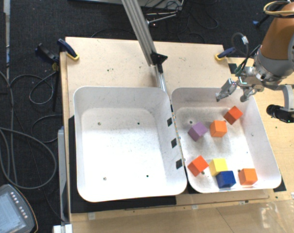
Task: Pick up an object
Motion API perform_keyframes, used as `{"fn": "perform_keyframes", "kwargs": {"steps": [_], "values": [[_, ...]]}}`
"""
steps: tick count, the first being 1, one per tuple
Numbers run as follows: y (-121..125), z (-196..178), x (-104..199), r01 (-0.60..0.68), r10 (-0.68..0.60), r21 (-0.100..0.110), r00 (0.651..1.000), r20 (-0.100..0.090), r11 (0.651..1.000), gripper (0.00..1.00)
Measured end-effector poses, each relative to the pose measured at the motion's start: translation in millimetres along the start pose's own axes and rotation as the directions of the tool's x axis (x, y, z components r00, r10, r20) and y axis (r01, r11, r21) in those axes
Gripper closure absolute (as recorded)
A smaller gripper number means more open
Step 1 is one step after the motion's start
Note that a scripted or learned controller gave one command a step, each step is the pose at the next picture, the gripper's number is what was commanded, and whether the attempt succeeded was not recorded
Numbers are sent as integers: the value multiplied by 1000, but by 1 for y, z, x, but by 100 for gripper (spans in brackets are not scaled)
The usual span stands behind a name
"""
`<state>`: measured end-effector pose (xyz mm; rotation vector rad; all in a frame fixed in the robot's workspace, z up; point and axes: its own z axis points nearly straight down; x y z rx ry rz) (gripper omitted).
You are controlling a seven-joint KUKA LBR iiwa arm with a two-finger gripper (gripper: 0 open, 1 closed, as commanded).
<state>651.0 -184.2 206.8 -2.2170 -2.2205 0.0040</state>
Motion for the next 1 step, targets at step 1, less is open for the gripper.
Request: {"fn": "perform_keyframes", "kwargs": {"steps": [1], "values": [[1, -3, 0, 2, -2, -3, 1000, 2, 1000, 0]]}}
